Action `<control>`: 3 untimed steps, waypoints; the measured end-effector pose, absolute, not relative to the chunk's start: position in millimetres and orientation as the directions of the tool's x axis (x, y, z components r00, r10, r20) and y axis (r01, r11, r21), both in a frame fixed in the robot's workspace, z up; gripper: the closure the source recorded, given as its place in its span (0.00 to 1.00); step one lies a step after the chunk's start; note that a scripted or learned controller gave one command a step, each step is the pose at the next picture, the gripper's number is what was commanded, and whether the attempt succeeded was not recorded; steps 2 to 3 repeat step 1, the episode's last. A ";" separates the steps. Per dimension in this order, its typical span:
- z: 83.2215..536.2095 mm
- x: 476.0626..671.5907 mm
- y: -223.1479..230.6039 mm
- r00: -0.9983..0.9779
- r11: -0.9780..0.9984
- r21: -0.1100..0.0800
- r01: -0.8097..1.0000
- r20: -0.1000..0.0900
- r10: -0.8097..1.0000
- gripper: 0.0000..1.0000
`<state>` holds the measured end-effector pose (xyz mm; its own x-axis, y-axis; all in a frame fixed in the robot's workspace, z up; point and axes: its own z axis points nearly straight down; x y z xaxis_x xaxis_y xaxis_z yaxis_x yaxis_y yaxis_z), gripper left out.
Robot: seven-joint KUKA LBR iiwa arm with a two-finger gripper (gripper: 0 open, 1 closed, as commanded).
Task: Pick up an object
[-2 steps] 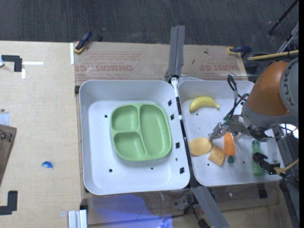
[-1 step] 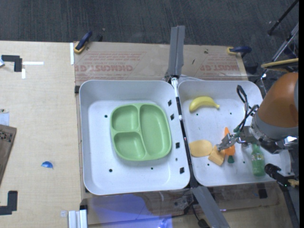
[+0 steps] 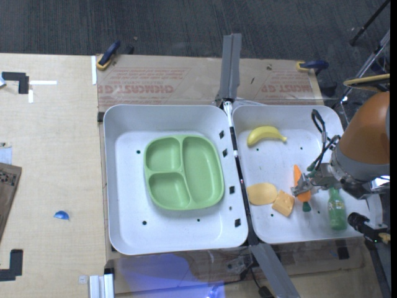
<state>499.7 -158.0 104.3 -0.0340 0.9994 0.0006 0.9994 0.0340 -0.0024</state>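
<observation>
Arm: I see the grey arm with its orange band reaching in from the right, over the right bin.
Tool: I find the tool low over the right bin, its tip at the orange carrot.
Tool state: I cannot tell whether it is open or closed; the tip is small and blurred against the carrot.
Carrot: I see the carrot, orange, lying in the middle of the right bin, touching or just under the tool tip; I cannot say it is gripped.
Banana: the yellow banana lies in the far part of the right bin, well apart from the tool.
Yellow pieces: I see a rounded yellow piece and a squarer tan piece just beside each other, near the bin's left wall.
Bottle: a green bottle lies near the right bin's near right corner, just beside the arm.
Right bin: white, shallow.
Left bin: white, holding a green divided plate with three compartments.
Surface: I see the pale wood surface at left with a small blue item on it.
</observation>
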 end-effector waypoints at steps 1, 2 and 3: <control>240.3 503.9 -101.9 0.141 -0.141 -0.001 0.990 -0.002 0.990 1.00; 240.3 503.9 -101.9 0.141 -0.141 -0.001 0.990 -0.002 0.990 1.00; 240.3 503.9 -101.9 0.141 -0.141 -0.001 0.990 -0.002 0.990 1.00</control>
